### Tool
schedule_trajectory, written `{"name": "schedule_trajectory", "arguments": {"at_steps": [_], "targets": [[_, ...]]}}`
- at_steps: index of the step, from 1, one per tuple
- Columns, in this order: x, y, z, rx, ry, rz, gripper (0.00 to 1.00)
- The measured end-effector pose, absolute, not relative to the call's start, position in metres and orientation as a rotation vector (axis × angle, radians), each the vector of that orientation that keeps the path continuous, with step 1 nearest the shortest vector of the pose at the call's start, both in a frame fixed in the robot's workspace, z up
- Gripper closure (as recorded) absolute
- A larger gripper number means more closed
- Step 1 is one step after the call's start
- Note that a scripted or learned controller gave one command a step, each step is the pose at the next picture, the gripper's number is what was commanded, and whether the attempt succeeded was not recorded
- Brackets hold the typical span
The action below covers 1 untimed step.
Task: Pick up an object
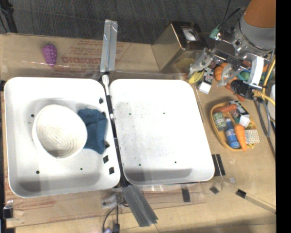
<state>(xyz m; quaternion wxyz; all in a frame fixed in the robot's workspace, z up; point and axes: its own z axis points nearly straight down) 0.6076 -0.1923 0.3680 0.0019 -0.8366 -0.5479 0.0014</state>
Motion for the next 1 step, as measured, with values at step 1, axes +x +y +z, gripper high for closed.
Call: {"name": "schedule_trajectory", "arguments": {"at_steps": [1], "targets": [[0.6082, -0.1906, 0.3773, -2.616, -1.728, 0.009, 1.00]]}}
